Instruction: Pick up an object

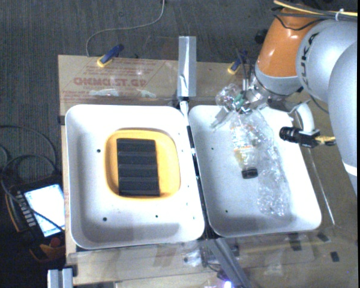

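A yellow object with a ribbed black top [141,164] lies flat in the middle of the left bin [84,221]. My gripper [251,161] hangs over the right bin [222,215], wrapped in crinkled clear plastic that hides its shape. A small dark piece [249,173] shows at its lower end, close to the bin floor; I cannot tell if it is part of the gripper or a loose thing. The gripper is far to the right of the yellow object, across the wall between the bins.
The grey arm with its orange band [288,35] comes in from the upper right over the right bin's far corner. A metal post [186,65] stands behind the bins' junction. A tablet and cables [39,206] lie left of the bench.
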Robot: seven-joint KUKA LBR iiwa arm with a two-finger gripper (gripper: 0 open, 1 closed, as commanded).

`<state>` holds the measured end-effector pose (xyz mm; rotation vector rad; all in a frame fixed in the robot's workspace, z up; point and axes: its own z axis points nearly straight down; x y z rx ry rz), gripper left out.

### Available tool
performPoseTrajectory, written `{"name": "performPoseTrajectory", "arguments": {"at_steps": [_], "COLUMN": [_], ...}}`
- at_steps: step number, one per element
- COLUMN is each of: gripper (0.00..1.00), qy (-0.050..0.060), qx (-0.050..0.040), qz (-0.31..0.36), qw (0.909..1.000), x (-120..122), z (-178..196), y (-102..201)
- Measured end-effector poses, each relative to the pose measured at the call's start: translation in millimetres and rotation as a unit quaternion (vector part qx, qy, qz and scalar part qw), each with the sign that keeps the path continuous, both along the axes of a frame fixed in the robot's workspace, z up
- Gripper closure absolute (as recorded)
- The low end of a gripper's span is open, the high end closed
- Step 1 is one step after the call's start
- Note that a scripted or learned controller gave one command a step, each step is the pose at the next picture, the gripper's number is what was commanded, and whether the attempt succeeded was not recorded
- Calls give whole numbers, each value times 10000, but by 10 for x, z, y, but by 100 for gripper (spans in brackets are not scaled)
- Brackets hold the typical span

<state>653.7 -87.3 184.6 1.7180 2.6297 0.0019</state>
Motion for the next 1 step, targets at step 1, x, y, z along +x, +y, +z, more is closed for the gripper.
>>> {"name": "performPoseTrajectory", "arguments": {"at_steps": [1], "gripper": [100], "qy": [2], "qx": [-17], "qz": [999], "qw": [9950], "x": [104], "z": [-6], "y": [125]}}
